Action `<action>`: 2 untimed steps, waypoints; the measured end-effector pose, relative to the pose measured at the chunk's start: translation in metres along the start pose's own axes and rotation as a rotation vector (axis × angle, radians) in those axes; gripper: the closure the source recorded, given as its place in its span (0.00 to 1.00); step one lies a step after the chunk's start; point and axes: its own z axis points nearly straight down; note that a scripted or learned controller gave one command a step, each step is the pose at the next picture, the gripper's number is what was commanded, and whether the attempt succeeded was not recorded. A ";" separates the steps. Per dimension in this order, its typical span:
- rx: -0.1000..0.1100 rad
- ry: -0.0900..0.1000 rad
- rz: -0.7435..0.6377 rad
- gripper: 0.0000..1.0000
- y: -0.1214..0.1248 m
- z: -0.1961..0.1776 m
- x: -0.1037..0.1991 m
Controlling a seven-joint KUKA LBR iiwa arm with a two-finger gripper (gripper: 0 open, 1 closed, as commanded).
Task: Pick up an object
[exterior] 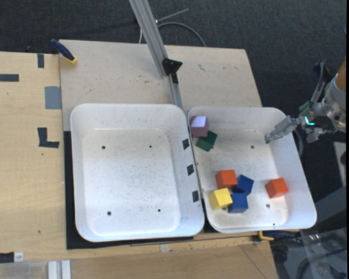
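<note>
Holding 7 blocks [232, 189]: right bin [291, 156]

Both bins, left [81, 156] and right [296, 173], appeared as white moulded plastic with a faint sheen, the left one speckled with dark flecks. The tabletop [215, 74] at upper centre looked like pale, matt, scuffed board; the panel [17, 173] at the left showed light wood grain. The slanted rail [148, 25] read as brushed metal. The blocks [232, 190] looked matt and smooth.
</note>
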 end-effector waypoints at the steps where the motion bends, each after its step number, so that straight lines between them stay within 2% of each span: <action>1: -0.004 -0.001 -0.002 0.00 0.001 -0.002 0.000; 2: 0.003 0.000 0.000 0.00 -0.004 0.062 0.001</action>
